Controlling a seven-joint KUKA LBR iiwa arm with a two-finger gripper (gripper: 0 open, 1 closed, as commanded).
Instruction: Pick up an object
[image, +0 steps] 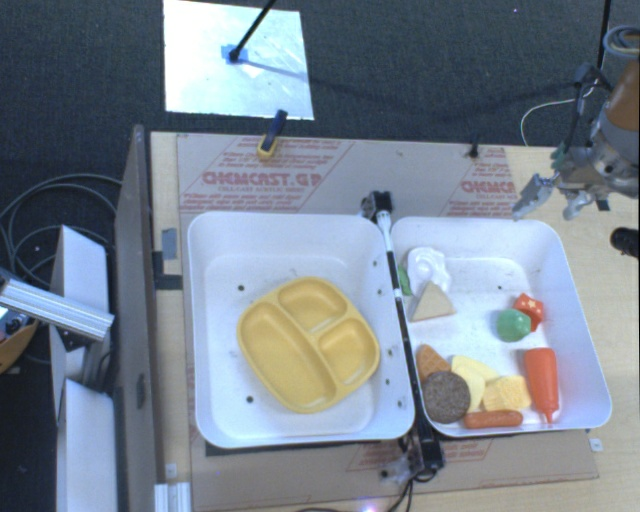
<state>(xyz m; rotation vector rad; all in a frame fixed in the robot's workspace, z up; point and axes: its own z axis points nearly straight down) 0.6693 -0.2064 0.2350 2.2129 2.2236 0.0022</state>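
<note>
Grey end effector (556, 196), fingers spread and holding nothing, hangs above the right bin's (578, 300) far rim.

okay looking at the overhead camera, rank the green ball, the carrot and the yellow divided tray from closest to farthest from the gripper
Measured from the gripper, above the right bin's far right corner:
1. Green ball, right bin, toward its right side.
2. Carrot, right bin, near its front right corner.
3. Yellow divided tray, in the left bin.
</note>
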